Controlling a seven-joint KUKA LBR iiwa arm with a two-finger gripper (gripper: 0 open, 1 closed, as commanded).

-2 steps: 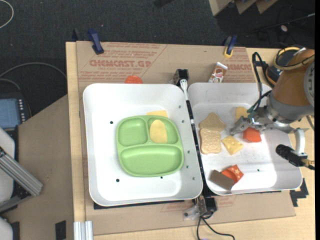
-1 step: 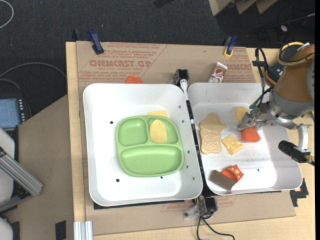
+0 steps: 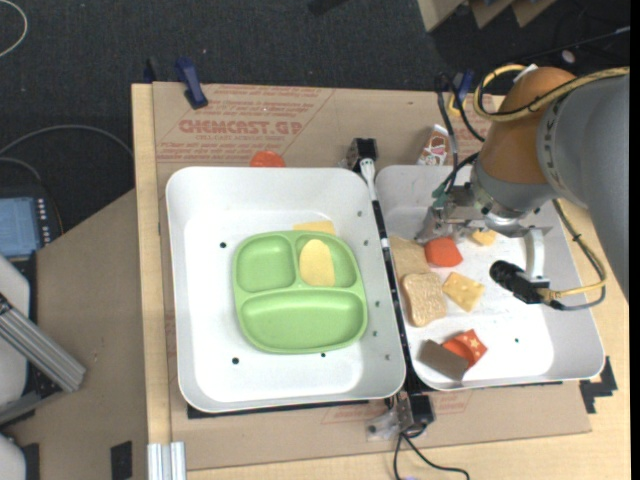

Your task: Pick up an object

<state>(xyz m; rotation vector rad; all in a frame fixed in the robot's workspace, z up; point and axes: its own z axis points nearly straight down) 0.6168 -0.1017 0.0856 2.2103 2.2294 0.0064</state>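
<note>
Beside the cheese wedge point(image 3: 463, 290), bread slice point(image 3: 424, 298) lies lengthwise.

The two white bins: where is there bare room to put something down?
Left bin: bare floor rings the green tray, widest along the top and left. Right bin: free lower right corner. Crowded around the tool, red piece, bread slice and cheese.

grey arm point(image 3: 590, 133) with orange band, yellow and black cables.
</note>
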